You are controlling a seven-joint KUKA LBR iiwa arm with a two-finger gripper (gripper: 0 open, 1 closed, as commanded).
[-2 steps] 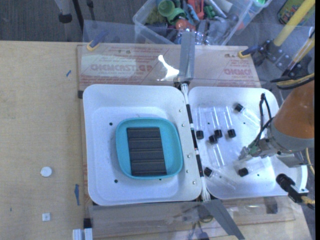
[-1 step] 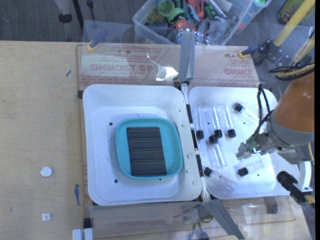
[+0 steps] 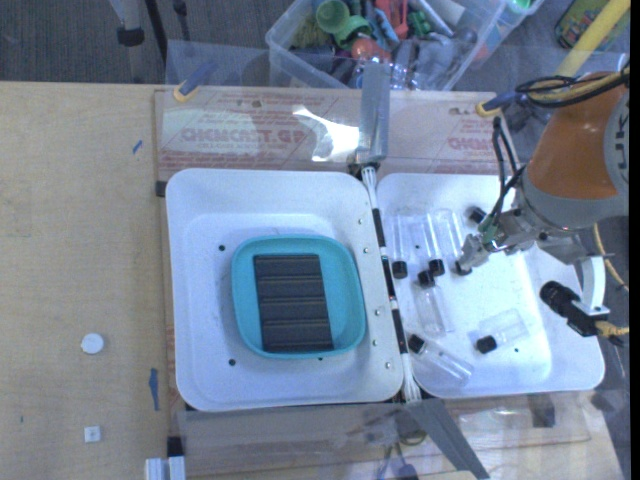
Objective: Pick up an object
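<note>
The right bin (image 3: 570, 363) holds several clear plastic vials with black caps, scattered over its floor. One clear vial (image 3: 441, 234) lies near the bin's back left, another (image 3: 500, 325) towards the front, and a third (image 3: 440, 365) at the front left corner. My gripper (image 3: 469, 258) hangs low over the middle of this bin, just right of two black caps (image 3: 432, 271). Nothing shows as held in it. The left bin (image 3: 200, 208) holds a teal dish (image 3: 296, 295) with a dark ridged block (image 3: 291, 302) lying in it.
A raised divider (image 3: 383, 268) runs between the two bins. The grey arm with its orange band (image 3: 570, 163) and loose cables fills the right bin's back right side. A clear tub of toys (image 3: 400, 18) stands behind the bench.
</note>
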